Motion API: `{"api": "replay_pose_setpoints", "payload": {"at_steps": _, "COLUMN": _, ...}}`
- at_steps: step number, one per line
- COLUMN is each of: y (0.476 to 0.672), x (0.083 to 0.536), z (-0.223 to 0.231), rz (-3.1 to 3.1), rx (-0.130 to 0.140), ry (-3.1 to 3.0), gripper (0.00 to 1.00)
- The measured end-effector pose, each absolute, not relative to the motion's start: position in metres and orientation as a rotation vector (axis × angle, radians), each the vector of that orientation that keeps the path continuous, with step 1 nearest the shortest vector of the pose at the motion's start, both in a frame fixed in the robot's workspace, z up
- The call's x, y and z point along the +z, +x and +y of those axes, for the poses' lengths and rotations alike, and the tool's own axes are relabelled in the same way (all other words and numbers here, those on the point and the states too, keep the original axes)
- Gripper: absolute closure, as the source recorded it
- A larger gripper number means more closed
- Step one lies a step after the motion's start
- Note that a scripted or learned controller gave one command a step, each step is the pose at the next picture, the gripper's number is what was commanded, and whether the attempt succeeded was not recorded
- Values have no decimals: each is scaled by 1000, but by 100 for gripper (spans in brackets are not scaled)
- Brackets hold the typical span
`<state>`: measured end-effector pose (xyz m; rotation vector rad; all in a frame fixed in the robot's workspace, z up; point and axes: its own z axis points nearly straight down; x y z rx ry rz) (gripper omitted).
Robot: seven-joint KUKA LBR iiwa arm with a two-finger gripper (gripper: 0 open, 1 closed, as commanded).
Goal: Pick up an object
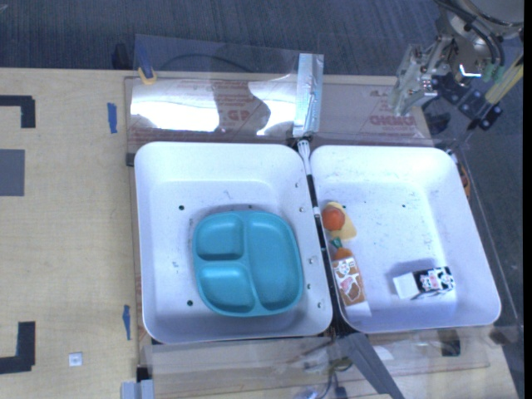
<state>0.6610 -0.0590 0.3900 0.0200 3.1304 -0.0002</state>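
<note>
My gripper [410,98] hangs above the bench behind the right bin's far edge, at the upper right, open with nothing between its fingers. In the right bin [399,173] a small orange and yellow toy [334,219] lies against the left wall. Just in front of the toy lies a flat brown and orange packet [349,279]. A small white carton with black cow patches [424,283] rests near the bin's front right. A teal divided plate [248,263] sits in the left bin [166,181]. The gripper is well apart from all of them.
A clear plastic sheet and a metal strip [308,94] stand behind the bins. The raised rims of the two bins meet at a divider [312,214] in the middle. Wooden bench surface [58,223] with black markers extends to the left.
</note>
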Motion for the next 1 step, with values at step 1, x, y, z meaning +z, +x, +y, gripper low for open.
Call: {"api": "replay_pose_setpoints", "payload": {"at_steps": 1, "y": 660, "x": 383, "z": -58, "rz": 3128, "rx": 0, "ry": -224, "gripper": 100}}
